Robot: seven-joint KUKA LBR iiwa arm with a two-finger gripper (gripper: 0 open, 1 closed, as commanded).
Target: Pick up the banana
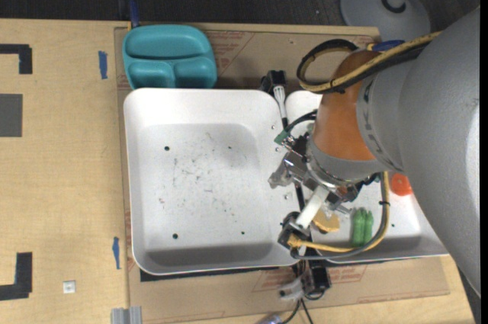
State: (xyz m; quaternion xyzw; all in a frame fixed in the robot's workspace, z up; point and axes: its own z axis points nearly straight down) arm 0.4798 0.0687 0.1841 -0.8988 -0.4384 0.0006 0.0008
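My arm reaches down into the right bin (404, 242) and covers most of it. The gripper (333, 199) sits low under the orange wrist band, near that bin's left wall. Right below the gripper a small pale yellow-tan piece (329, 223) peeks out; I cannot tell whether it is the banana. Nothing can be seen between the fingers from this angle.
A green object (361, 226) lies in the right bin just right of the gripper, and an orange-red one (399, 185) sits further right. The left bin (137, 162) shows only bare, scuffed floor. A teal divided tray (169, 56) stands behind the left bin.
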